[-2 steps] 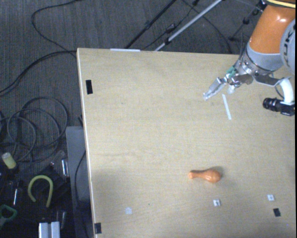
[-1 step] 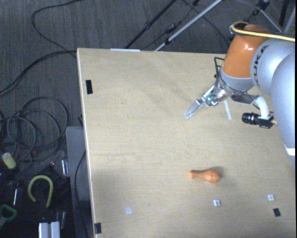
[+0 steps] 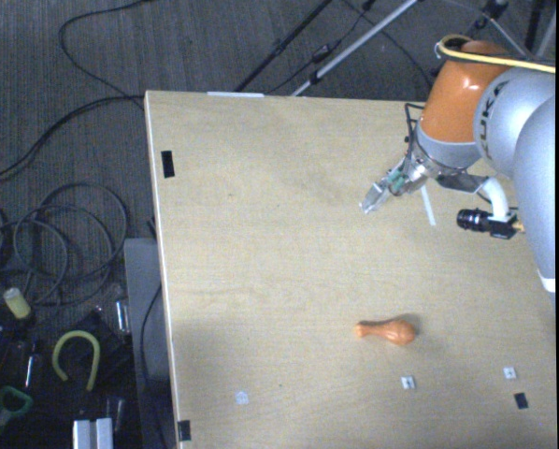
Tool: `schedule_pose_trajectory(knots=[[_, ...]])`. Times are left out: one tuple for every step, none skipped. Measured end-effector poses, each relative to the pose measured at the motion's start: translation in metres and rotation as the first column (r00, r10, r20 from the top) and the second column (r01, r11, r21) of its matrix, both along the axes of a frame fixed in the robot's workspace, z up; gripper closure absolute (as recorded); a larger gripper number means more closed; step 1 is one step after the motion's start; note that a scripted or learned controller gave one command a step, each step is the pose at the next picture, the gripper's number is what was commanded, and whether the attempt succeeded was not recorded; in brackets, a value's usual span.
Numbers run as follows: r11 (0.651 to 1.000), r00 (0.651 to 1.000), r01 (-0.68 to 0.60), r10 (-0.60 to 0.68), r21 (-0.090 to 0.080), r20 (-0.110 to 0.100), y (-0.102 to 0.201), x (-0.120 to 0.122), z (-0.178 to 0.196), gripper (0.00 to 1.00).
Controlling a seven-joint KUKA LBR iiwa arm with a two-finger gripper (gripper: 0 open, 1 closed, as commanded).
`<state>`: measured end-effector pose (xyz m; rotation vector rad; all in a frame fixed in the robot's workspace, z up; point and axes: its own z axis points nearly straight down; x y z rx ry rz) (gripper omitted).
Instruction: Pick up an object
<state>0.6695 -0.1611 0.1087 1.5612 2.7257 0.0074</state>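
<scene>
The gripper (image 3: 373, 197) hangs above bare bench surface (image 3: 261, 232) with nothing between its fingers, whose spread I cannot tell, while the 1 orange pear-shaped object (image 3: 388, 331) lies well apart nearer the front edge, awaiting approach.

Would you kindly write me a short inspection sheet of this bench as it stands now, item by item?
Surface: tan board, flat, with a few small black and white markers near its edges.
Job's things: one orange pear-shaped object lying on its side toward the near right of the board, apart from the arm.
Clutter: nothing seen on the board besides the markers.
Grippers: tool hangs over the upper right of the board, well away from the object; nothing seen in it.
Cables: black cables looped on the floor at left.
Surroundings: grey carpet, stand legs at top, a green hook-shaped tool lower left.
</scene>
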Motion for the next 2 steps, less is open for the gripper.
schedule_pose_trajectory(knots=[[0.999, 0.999, 0.051, -0.051, -0.003, -0.001, 0.008, 0.0, 0.061, 1.0], [0.998, 0.998, 0.06, -0.06, -0.002, -0.003, 0.053, -0.001, 0.06, 1.0]])
